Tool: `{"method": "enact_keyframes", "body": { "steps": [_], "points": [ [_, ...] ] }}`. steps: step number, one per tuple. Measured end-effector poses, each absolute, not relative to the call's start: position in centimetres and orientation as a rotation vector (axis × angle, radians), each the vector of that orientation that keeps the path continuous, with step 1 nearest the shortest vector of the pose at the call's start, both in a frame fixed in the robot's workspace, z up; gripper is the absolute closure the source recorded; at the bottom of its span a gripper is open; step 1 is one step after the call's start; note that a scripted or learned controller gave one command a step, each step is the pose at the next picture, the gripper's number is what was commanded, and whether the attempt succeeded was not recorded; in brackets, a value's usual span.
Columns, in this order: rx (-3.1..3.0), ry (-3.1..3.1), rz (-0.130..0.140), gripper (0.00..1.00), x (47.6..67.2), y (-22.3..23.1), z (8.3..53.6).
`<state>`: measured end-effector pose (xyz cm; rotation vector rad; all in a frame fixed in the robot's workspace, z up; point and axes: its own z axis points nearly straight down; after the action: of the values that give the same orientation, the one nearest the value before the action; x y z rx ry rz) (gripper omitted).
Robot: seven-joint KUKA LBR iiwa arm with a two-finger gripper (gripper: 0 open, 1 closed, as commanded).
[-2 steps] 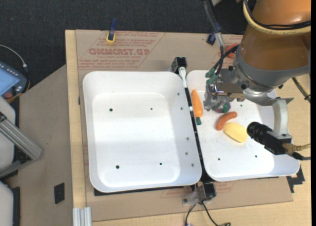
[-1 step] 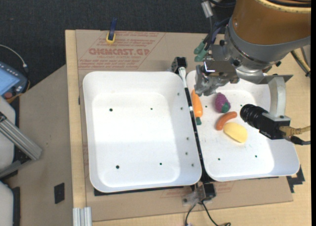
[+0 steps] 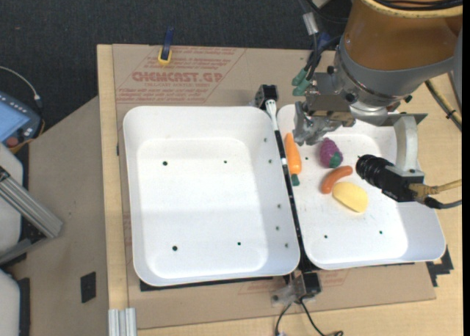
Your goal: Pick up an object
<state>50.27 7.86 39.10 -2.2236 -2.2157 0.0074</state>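
Observation:
My gripper (image 3: 311, 133) hangs over the far left part of the right bin (image 3: 382, 243). Just below it, an orange carrot with a green tip (image 3: 293, 155) lies along that bin's left wall. A purple, grape-like object (image 3: 330, 152) rests immediately right of the gripper. An orange-red sausage (image 3: 336, 178) and a yellow, potato-like object (image 3: 350, 196) lie closer to the bin's middle. Nothing is seen held in the gripper.
The left bin (image 3: 147, 202) stands beside the right one on a cardboard sheet (image 3: 183, 67). A black cylinder on the arm (image 3: 380, 174) juts over the right bin near the sausage. A yellow and blue clip (image 3: 166, 51) sits at the cardboard's far edge.

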Motion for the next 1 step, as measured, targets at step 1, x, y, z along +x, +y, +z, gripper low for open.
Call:
{"method": "enact_keyframes", "body": {
  "steps": [1],
  "points": [
    [-2.220, -2.227, -0.008, 1.00, 47.89, 10.31, 43.09]
  ]
}}
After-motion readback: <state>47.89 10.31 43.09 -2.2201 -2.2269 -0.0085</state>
